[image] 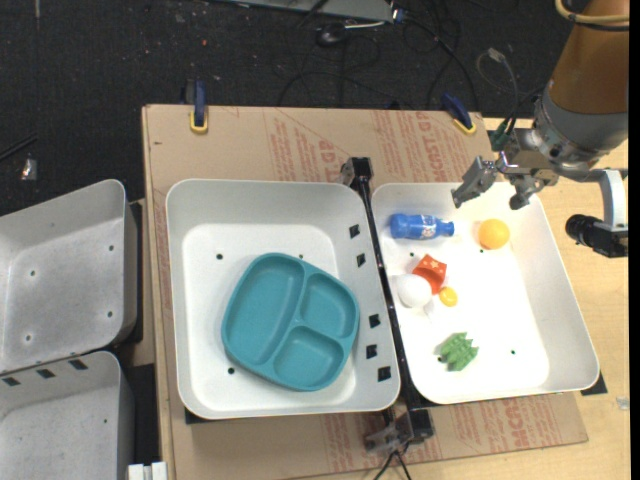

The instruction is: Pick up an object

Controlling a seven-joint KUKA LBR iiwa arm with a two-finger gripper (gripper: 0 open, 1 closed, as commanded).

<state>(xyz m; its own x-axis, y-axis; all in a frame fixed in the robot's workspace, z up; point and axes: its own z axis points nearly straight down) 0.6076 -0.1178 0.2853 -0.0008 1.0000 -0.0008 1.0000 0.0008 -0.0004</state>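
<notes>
The right bin holds a blue bottle lying on its side, an orange ball, a small red piece, a white egg-like object, a tiny yellow piece and a green leafy toy. My gripper hangs open above the bin's far edge, just above and beside the orange ball, with nothing between its fingers.
The left bin holds a teal divided plate. A black divider runs between the bins. Clamps hold the cardboard base at the back. White trays lie to the left of the bench.
</notes>
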